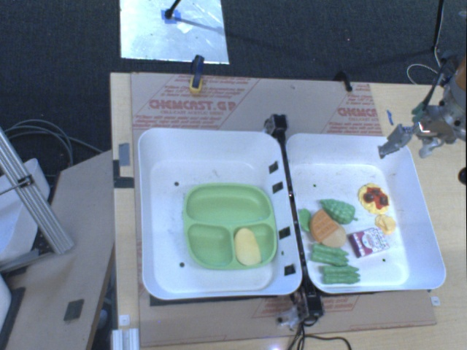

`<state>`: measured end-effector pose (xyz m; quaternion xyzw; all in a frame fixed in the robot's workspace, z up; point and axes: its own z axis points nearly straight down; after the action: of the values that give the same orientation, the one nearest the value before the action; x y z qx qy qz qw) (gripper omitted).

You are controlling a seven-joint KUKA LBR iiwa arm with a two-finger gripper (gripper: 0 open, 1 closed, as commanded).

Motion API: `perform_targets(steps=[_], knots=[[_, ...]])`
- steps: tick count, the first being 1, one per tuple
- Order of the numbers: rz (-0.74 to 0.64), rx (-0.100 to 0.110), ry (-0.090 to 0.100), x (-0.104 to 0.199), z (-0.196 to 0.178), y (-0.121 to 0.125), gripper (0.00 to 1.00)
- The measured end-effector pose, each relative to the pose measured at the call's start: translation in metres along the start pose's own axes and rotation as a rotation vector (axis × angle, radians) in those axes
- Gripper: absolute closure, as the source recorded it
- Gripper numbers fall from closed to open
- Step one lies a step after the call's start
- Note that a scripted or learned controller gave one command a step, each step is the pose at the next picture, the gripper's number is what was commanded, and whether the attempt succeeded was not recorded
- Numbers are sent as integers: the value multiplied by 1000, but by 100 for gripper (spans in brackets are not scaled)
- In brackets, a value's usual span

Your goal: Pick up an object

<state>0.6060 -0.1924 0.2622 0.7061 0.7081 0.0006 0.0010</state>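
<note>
Above the right bin's far corner: the claw [412,138] is seen at the view's right edge, its grey fingers spread apart with nothing between them.
Target area: the right bin [416,195] holds the pickable things, all gathered in its near half, below and to the view's left of the claw.
Nearest thing: a small pizza slice [373,197], yellow with red topping, lies closest, just down-left of the claw, with a small yellow piece [385,224] just beside it.
Further things: a red-and-white carton [368,242] lies tilted; a tan bun [326,227] touches a green leafy piece [338,210]; two green pods [332,265] lie side by side, their long axes running roughly across the view.
Judgement on approach: a descent toward the near side is called for; the pizza slice is judged the shortest reach, with open bin floor around its far side.
Obstruction: the bin's far wall sits below the claw and would have to be cleared; crowding among bun, leaf and carton is judged a risk.
Left bin [157,195]: a green divided tray [219,210] is held there, with a yellow oval piece [247,246] in its near-right compartment, well apart from the claw.
Counter [452,217]: both bins are carried on it.
</note>
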Motion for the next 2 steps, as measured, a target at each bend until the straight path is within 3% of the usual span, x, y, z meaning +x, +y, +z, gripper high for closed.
perform_targets(steps=[1,2], knots=[[2,10,4,9,119,-30,0],[-3,-6,-2,-14,139,34,0]])
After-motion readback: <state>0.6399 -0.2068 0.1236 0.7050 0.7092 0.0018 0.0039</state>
